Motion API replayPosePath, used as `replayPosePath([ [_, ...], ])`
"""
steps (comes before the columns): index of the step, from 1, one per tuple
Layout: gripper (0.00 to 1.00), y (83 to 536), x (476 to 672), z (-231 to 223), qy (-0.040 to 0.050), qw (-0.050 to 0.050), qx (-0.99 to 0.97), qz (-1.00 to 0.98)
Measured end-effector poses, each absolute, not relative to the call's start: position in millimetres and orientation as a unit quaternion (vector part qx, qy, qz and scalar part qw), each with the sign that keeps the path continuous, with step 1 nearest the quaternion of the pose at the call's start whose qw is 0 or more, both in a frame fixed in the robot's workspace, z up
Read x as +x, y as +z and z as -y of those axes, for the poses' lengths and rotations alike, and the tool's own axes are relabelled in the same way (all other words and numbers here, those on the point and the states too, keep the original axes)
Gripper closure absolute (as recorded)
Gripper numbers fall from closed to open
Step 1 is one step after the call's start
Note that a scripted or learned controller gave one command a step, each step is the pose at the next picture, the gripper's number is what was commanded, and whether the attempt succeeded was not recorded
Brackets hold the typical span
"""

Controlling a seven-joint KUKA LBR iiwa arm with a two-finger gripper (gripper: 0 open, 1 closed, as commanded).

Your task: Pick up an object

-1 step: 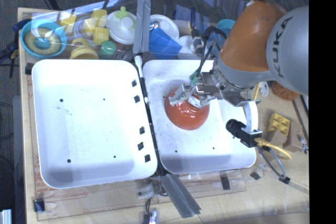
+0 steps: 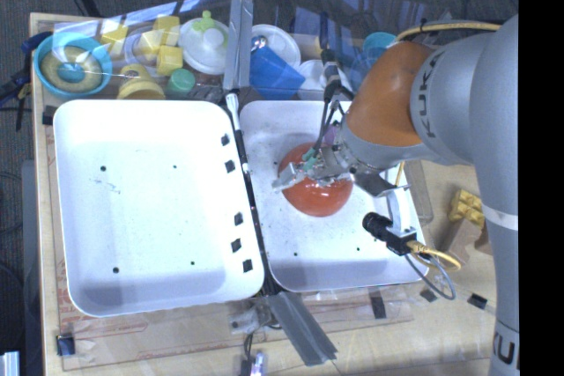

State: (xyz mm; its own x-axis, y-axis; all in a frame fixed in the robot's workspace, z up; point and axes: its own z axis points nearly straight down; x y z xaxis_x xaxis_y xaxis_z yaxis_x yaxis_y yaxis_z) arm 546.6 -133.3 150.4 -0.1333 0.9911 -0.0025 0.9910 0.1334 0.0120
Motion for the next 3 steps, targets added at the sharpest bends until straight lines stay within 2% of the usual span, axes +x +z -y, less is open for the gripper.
replayPosePath([
  [1, 0.00, 128.7, 553.4, 134.0, 0.0039, 0.004, 0.668, -0.744],
  [2, 0.00, 91.9, 568.5, 143.0, 0.0021, -0.007, 0.659, -0.752],
  [3, 0.00, 99.4, 575.6, 199.2, -0.0018, -0.008, 0.666, -0.746],
])
